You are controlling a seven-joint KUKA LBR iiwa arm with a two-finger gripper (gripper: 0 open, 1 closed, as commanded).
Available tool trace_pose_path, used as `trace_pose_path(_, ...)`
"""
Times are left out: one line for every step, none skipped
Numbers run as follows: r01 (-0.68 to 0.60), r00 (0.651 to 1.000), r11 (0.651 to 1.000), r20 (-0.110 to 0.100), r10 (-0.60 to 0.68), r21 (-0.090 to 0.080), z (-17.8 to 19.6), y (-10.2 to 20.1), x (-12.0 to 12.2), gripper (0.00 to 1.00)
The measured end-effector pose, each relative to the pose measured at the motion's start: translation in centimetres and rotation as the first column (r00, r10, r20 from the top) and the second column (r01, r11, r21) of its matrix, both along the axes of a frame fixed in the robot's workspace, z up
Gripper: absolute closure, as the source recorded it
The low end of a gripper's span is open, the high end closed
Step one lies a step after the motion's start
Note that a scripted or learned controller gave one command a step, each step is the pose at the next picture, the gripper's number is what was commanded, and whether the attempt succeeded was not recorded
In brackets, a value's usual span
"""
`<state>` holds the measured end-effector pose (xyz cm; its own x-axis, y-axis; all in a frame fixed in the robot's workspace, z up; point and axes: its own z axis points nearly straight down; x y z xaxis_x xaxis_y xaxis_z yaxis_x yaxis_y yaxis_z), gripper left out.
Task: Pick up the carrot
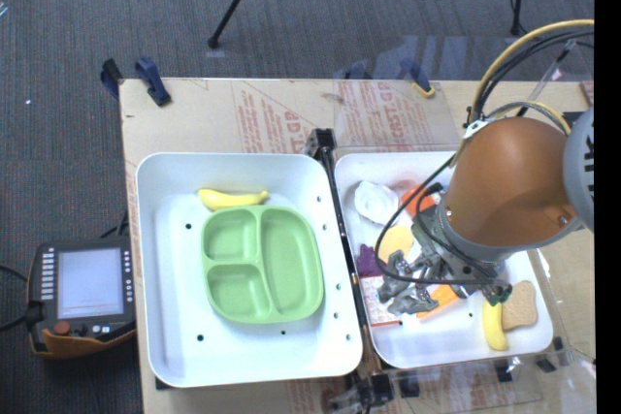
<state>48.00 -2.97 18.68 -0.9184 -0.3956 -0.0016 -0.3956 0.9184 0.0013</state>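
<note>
My gripper (412,291) hangs low over the front middle of the right bin (456,349), under the arm's big orange band. Just to its right an orange piece (444,294), which looks like the carrot, pokes out from beneath the wrist. It touches or lies very near the gripper, and the view does not show it between the fingers. A second, red-orange bit (416,200) shows at the arm's left edge, beside a white crumpled object (375,201). The arm hides most of the bin's middle.
Also in the right bin are a purple item (366,259), a yellow round item (392,247), a small banana (495,325) and a tan toast slice (521,305). The left bin (155,208) holds a green divided plate (262,264) and a yellow banana (233,198). A teach pendant (82,291) lies off the bench's left.
</note>
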Motion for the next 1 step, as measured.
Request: trace_pose_path(-0.049,0.999,0.999,-0.008,0.049,0.002,-7.31,-5.19,0.63,1.0)
